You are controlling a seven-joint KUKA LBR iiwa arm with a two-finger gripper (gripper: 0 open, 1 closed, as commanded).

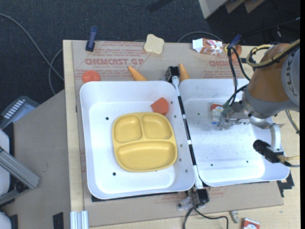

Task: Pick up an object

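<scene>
The yellow divided plate is being taken as the landmark; it is lying in the left bin, three compartments facing up. Touching its upper right rim, an orange block is resting on the bin floor, small, boxy and plain in colour. Bare white floor is being left around the plate on its left and lower sides, while the block is being crowded toward the bin's upper right corner, near the divider between the bins. Right of the plate, across that divider, the right bin is showing wide bare floor in its lower half. The tool is hanging over that bin's upper middle, well apart from the block; whether it is apart or together cannot be told.
</scene>
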